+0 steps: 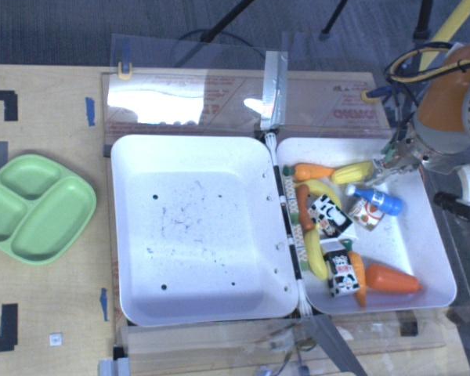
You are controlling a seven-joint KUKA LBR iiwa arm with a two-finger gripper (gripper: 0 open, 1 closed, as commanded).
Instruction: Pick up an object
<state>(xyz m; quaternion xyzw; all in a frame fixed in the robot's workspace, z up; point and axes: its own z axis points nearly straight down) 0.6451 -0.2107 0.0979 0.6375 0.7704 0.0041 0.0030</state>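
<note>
The right bin (pixel 423 241) holds a heap of toy food. A yellow piece (pixel 351 172) and a small carrot (pixel 313 171) lie at its far side. Below them are a blue bottle (pixel 381 202), a red and white can (pixel 366 216) and a cow-patterned carton (pixel 327 214). A banana (pixel 314 254), a second cow-patterned carton (pixel 341 273) and a large carrot (pixel 390 280) lie nearer the front. My gripper (pixel 386 168) hangs low at the bin's far right, just right of the yellow piece and above the blue bottle.
The left bin (pixel 141 171) stands beside the right one, with a ridge between them. A green divided plate (pixel 37 207) rests on the bench at far left. A clear panel (pixel 188 92) stands behind the bins. Cables loop over the arm (pixel 446 108).
</note>
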